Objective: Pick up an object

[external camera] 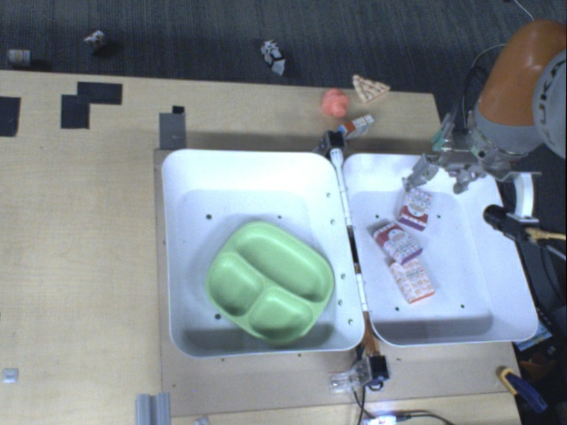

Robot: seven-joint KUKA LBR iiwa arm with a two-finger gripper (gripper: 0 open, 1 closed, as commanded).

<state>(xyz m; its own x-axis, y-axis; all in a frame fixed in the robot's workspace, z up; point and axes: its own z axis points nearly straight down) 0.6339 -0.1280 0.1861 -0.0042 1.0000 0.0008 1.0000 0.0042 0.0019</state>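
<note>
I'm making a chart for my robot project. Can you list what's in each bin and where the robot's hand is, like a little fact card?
left bin: one green divided plate
right bin: three small red and white packets, lying near each other
gripper: above the right bin's far edge, fingers spread, holding nothing
nearest packet to gripper: the top packet
bench behind bins: a pink ball and a pizza slice toy

Even, fairly bright overhead light falls on the pale wooden tabletop (80, 264). The two shallow white plastic bins (190, 326) look slightly washed out, with soft grey shadows along their near walls. The whole picture is mildly soft and grainy; the dark far floor (195, 16) is dim.
</note>
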